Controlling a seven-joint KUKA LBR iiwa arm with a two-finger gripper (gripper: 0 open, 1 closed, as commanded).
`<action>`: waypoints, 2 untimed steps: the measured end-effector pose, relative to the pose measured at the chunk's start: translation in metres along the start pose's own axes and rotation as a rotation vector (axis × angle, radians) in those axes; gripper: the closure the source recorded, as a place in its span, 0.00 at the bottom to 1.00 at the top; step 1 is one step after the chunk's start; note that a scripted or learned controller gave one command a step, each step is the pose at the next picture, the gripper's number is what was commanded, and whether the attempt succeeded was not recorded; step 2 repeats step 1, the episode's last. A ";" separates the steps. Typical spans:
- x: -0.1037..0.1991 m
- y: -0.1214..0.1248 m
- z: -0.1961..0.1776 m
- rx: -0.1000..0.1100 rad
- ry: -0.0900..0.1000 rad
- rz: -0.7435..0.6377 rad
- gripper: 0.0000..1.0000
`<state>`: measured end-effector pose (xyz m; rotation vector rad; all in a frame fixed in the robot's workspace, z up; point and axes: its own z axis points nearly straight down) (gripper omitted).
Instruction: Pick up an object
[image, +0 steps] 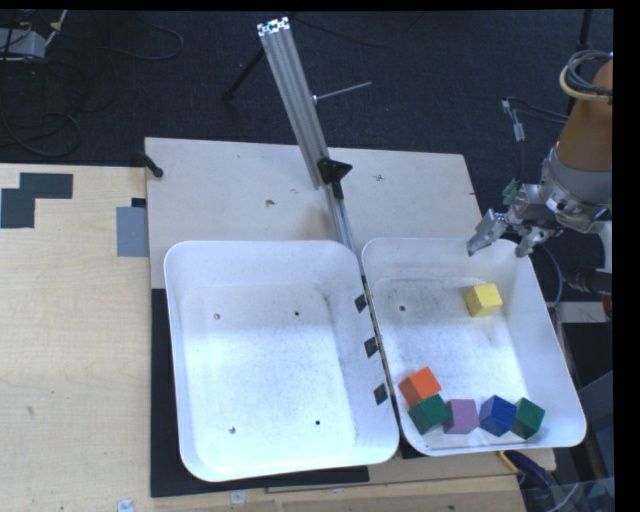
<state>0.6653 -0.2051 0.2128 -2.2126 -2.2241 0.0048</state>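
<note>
Gripper: the gripper (504, 236) hangs over the far right corner of the right bin (560, 350), at the bin's far rim, with the grey wrist and the orange band above it.
Fingers: the two fingers are spread apart and released; nothing is between them.
Yellow cube: the yellow cube (484, 299) lies alone in the far part of the right bin, near its right wall, just below the gripper but apart from it.
Orange cube: the orange cube (420, 383) sits near the front left corner of the right bin, touching the dark green cube (430, 413) in front of it.
Front row: along the front edge of the right bin stand the dark green cube, the purple cube (462, 415), the blue cube (496, 415) and a second green cube (528, 417), close side by side.
Left bin: the left bin (200, 290) is beside the right bin; their rims meet in the middle of the bench (230, 190).
Metal rail: a metal rail (300, 110) runs slanted from the far edge of the bench to the place between the bins.
</note>
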 end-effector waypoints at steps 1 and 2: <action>-0.004 -0.038 0.099 -0.009 -0.002 0.004 0.00; -0.004 -0.038 0.099 -0.009 -0.002 0.004 0.00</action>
